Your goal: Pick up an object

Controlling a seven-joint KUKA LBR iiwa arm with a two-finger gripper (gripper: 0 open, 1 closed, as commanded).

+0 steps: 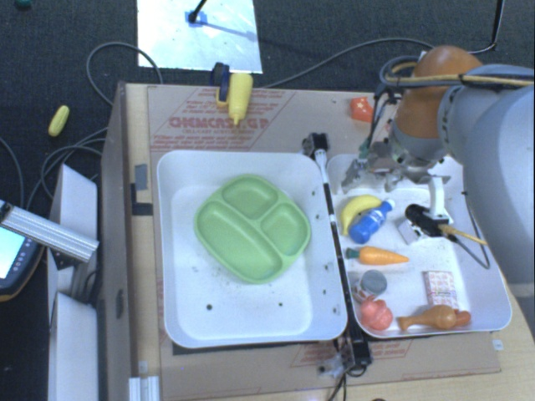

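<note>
My gripper (364, 170) hangs over the far left corner of the right bin (493, 295), just above the yellow banana (358, 206). A blue bottle (371, 221) leans against the banana. Nearer the front lie an orange carrot (384, 257), a grey round lid (373, 283), a pink-red toy (378, 315), a brown drumstick (434, 317) and a small pink packet (439, 288). Nothing shows held in the gripper. The left bin (188, 307) holds a green divided plate (252, 226).
A black divider (333, 232) runs between the two bins. Behind the bins on the cardboard lie a yellow squeeze bottle (238, 95) and a small orange thing (361, 109). The grey arm (493, 132) covers the right bin's far right side.
</note>
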